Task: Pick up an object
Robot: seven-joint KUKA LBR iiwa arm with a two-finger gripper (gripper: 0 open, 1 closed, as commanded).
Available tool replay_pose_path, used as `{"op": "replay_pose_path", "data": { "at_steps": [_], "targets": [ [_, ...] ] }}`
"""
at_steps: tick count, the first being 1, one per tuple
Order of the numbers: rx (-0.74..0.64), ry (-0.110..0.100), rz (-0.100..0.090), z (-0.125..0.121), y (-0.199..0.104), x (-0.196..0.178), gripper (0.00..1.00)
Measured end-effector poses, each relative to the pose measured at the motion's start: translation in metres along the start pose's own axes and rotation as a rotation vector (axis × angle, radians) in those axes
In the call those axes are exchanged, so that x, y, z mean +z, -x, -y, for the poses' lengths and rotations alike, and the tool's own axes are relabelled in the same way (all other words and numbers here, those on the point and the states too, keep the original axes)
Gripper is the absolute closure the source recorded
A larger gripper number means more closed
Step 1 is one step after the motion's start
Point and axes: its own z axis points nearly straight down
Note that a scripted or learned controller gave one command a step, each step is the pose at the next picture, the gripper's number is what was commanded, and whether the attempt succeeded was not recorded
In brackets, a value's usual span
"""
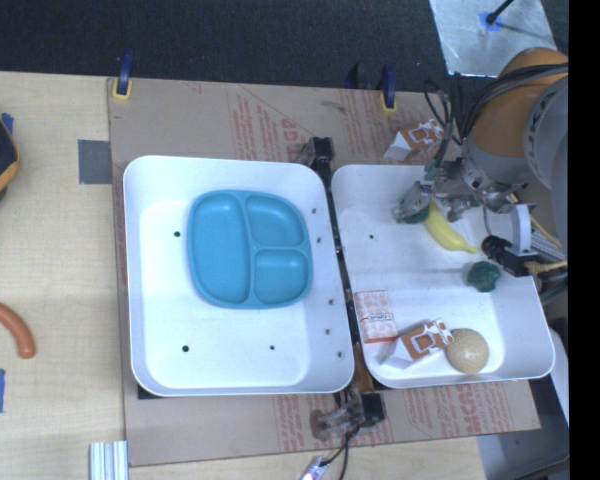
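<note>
Bench with two shallow white bins side by side. Left bin (155, 363): one blue divided plate (250, 247), lying flat near the middle. Right bin (525, 368): a yellow banana (448, 232) near the far wall; a dark green lump (483, 276) just beside the banana's near end; a round tan ball (467, 350) in the near corner; a small orange-and-white carton (425, 340) touching the ball on its left; a red-printed white packet (374, 315) by the bin's left wall. Outside the bins: a second carton (415, 141) on the cardboard beyond the right bin; a sausage (12, 328) on the bench, well apart at far left. Gripper (427, 200): low over the far part of the right bin, at the banana's upper end; whether its jaws are open or closed cannot be told, and nothing is seen gripped. Judgement: the step in hand is the descent onto the banana, the likeliest pick. To do it well, set the jaws across the banana's narrow width, centre on its middle rather than its tapering tip, keep clear of the bin wall and the green lump, and close fully before lifting straight up.
</note>
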Motion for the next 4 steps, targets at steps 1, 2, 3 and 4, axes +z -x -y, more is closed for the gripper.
{"op": "replay_pose_path", "data": {
  "at_steps": [1,2,3,4],
  "targets": [
    [-0.002,-0.013,0.0,0.001,0.002,-0.012,1.0],
    [-0.003,-0.001,-0.001,0.0,-0.061,-0.056,1.0],
    [-0.003,-0.002,0.0,0.0,-0.061,-0.056,0.0],
    [-0.001,-0.005,0.0,0.001,-0.023,-0.029,0.0]
  ]
}}
